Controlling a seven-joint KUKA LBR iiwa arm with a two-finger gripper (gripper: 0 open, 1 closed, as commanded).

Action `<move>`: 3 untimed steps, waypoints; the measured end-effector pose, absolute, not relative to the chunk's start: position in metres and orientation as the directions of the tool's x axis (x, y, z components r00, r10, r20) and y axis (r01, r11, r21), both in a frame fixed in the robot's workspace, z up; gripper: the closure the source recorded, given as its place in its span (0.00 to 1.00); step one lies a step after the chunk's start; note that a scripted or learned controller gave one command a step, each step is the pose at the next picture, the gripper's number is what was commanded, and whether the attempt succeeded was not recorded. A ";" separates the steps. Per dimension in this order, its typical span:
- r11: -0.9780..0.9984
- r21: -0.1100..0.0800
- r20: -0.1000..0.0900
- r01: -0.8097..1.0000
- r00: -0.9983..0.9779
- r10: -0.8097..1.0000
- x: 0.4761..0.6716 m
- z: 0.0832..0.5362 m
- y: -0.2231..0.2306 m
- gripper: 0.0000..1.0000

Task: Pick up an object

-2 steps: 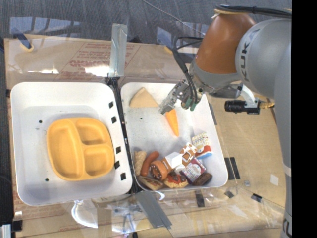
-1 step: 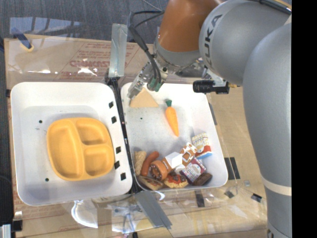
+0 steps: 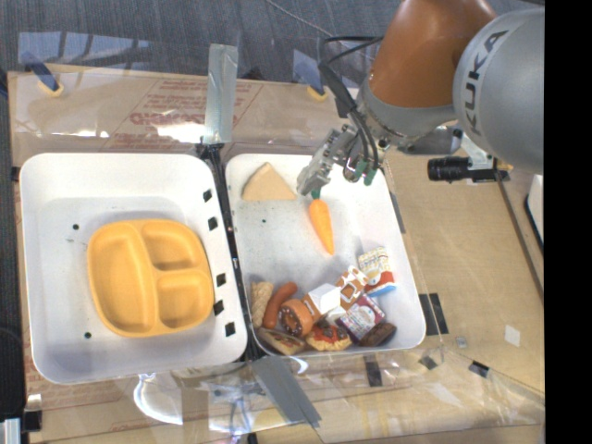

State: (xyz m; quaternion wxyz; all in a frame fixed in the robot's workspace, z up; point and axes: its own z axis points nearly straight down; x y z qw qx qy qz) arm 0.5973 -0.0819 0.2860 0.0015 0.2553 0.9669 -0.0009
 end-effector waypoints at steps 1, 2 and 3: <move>0.849 -0.004 0.009 0.529 -0.849 0.529 0.559 0.097 -0.152 1.00; 0.849 -0.001 0.002 0.528 -0.849 0.528 0.562 0.100 -0.152 0.00; 0.810 0.001 0.001 0.587 -0.810 0.587 0.629 0.092 -0.100 0.00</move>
